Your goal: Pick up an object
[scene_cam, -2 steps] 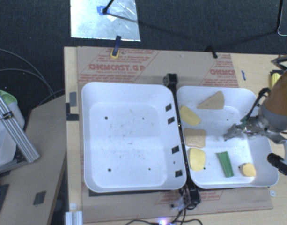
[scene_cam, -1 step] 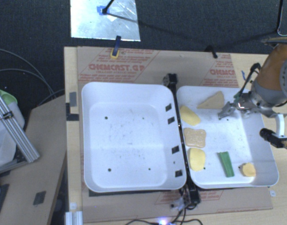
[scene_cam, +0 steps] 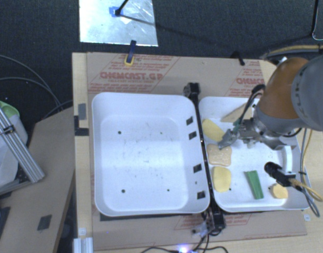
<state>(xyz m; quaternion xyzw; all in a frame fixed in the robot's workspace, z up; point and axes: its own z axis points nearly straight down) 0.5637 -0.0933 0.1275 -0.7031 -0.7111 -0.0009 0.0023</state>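
The grey arm with its orange band rises closest to the lens, over the right bin. Its hand hangs low above the bin's left part; whether it is open or closed cannot be told. Just beside it lie a yellow piece and a tan square piece. Farther out are a round yellow piece, a green block and a small yellow piece. The left bin adjoins on the bench.

Left bin open; right bin crowded
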